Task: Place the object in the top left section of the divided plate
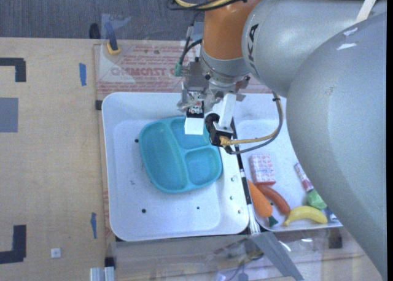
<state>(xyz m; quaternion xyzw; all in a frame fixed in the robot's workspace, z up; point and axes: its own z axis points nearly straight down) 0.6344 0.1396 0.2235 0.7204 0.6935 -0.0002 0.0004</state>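
Observation:
A teal divided plate (pixel 166 157) lies in the left white bin (pixel 123 212). It has one large section on its left and two smaller sections on its right. My gripper (pixel 194 111) hangs over the plate's upper right edge, under the orange wrist band. A small white block (pixel 193 126) sits right below the gripper, over the plate's upper small section. Whether the block is held or rests on the plate cannot be made out from this angle.
The right bin (pixel 258 120) holds a pink-and-white packet (pixel 263 168), a carrot (pixel 261 200), a red pepper (pixel 276 197), a banana (pixel 305 214), a green item (pixel 316 200) and a red tube (pixel 303 178). The big grey arm covers that bin's right part.

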